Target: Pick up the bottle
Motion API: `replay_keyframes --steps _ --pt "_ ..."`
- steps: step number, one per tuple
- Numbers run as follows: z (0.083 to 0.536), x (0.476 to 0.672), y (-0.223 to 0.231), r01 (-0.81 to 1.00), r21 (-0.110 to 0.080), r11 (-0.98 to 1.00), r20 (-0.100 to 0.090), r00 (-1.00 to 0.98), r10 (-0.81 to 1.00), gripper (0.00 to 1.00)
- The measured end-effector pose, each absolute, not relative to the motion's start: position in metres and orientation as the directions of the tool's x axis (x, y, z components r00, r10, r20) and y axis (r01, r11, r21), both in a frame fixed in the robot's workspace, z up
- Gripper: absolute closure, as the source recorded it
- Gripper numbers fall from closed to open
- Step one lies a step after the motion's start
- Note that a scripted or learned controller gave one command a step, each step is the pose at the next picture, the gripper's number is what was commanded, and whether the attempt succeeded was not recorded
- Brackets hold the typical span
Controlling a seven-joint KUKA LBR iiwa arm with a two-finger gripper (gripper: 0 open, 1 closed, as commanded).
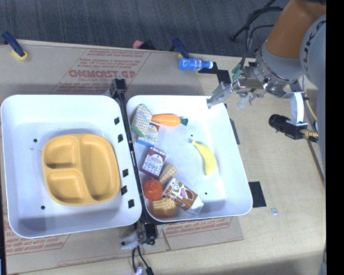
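Gripper (218, 98) fingers spread, holding nothing; blue bottle (194, 65) lies apart.

The arm (298, 22) is cut off by the top edge. Beside the tomato (152, 189), the brown item (163, 207) is too small to identify. The left bin (11, 113) hides part of the desk print (103, 73).

Our arm, reaching in from the right

Our gripper (225, 94) hangs low ahead of the orange-banded wrist, one finger angled downward.
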State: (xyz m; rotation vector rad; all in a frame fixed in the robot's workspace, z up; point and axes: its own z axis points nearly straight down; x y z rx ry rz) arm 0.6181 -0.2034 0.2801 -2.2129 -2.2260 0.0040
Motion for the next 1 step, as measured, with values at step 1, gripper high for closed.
replay_keyframes --steps 1 --pt "0.3948 0.6255 -0.1221 0.996 -0.001 -0.092 0.0 0.092 0.996 0.0"
